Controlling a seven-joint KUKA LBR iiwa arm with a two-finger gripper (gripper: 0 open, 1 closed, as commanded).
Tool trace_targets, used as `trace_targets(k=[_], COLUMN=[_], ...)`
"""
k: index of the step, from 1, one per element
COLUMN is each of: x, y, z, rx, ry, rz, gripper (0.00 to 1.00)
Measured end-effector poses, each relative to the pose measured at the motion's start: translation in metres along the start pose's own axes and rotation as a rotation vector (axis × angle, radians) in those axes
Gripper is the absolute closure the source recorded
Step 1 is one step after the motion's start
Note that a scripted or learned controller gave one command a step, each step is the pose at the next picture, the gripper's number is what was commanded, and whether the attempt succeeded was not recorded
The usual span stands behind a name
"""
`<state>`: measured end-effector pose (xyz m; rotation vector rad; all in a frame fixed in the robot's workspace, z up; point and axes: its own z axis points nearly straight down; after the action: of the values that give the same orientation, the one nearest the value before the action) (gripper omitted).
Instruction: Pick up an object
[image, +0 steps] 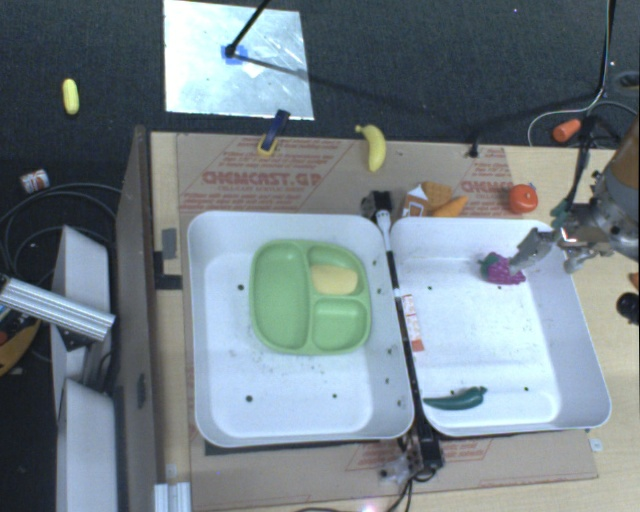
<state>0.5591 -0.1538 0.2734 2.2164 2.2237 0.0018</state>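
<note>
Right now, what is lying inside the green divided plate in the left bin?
A pale yellow piece lies in the upper right compartment of the green plate. The two other compartments show bare green. What is under the yellow piece is covered.

- Two shallow white bins, the left bin (215, 330) and the right bin (575, 340), look like smooth moulded plastic with a soft sheen; the right one's floor shows fine dark specks.
- A green divided plate (290, 300) looks like matt plastic.
- A yellow block (335, 279) on the plate looks smooth and slightly waxy.
- A purple grape bunch (502, 269) looks like bumpy plastic.
- A green pepper (456, 399) looks glossy and smooth.
- The gripper (540, 246) looks like dull grey metal.
- A cardboard sheet (310, 170) under the bins is matt brown with red printing.
- A silver sheet (235, 60) looks like crinkled, shiny foil.
- A yellow banana (374, 147) looks like smooth plastic.
</note>
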Motion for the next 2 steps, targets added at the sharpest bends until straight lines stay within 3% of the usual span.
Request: trace_targets(k=[1, 2], x=[-0.055, -0.052], y=[0.043, 0.076], z=[0.073, 0.188], rx=[-0.005, 0.000], ry=[-0.003, 0.000], rz=[0.002, -0.003], gripper=[0.00, 0.00])
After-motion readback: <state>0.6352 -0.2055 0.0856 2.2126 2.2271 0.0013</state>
